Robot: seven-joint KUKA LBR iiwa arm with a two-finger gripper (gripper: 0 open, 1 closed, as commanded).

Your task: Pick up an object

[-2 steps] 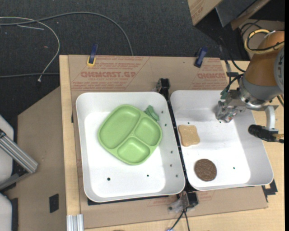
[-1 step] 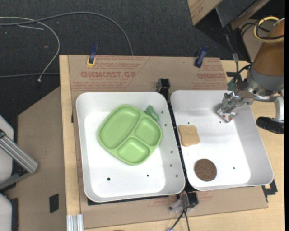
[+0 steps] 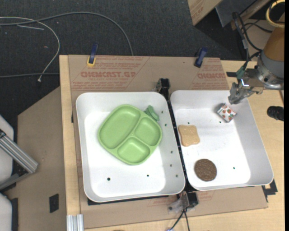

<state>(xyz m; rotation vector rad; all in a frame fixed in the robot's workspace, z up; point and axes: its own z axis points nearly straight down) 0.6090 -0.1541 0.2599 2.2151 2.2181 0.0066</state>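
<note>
Your bench is sitting on dark carpet, two white bins (image 3: pixel 122 187) clamped to brown board (image 3: pixel 135 212). The gripper (image 3: pixel 235 97) is hovering over the right bin's far corner, just above a small patterned packet (image 3: pixel 226 113). You cannot tell how its grip is set.

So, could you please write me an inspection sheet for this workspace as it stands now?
Surface: cardboard-covered bench bearing two white bins, left bin and right bin, side by side.
Job's things: in the right bin, a tan slice, a brown disc and a small patterned block near its far edge.
Clutter: green divided plate in the left bin, a small green piece at its rim.
Grippers: gripper just above the block, not seen holding it.
Cables: grey cable on the floor; cables on the arm.
Surroundings: dark floor, two blue clamps at the bench's far edge, a cardboard box.
</note>
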